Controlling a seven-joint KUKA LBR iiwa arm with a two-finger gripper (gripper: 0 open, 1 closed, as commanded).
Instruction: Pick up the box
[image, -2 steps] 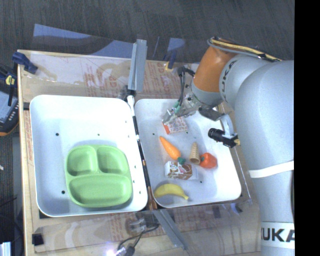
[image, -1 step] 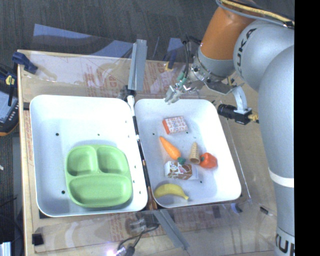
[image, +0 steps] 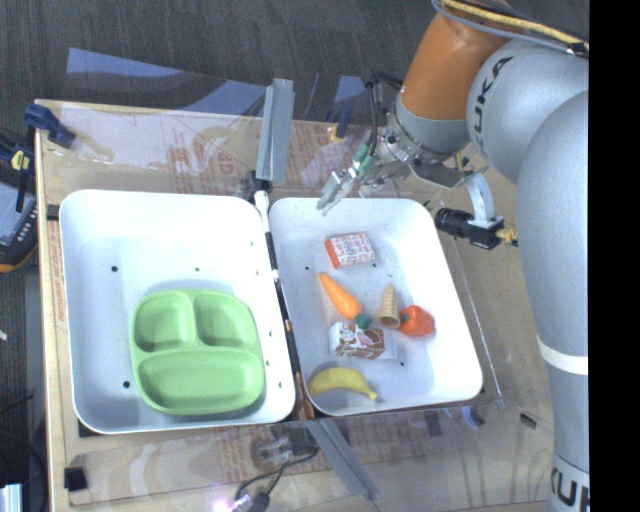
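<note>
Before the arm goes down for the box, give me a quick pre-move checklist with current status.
1. Box in view, in the right bin: ok.
2. Box free of neighbours; the carrot lies apart from it: ok.
3. Gripper over the box: not ok, it sits at the bin's far rim.
4. Gripper holding nothing: ok.
5. Gripper open enough to take the box: cannot tell.
6. Which box is meant: cannot tell, since a carton also lies nearer the banana.
</note>
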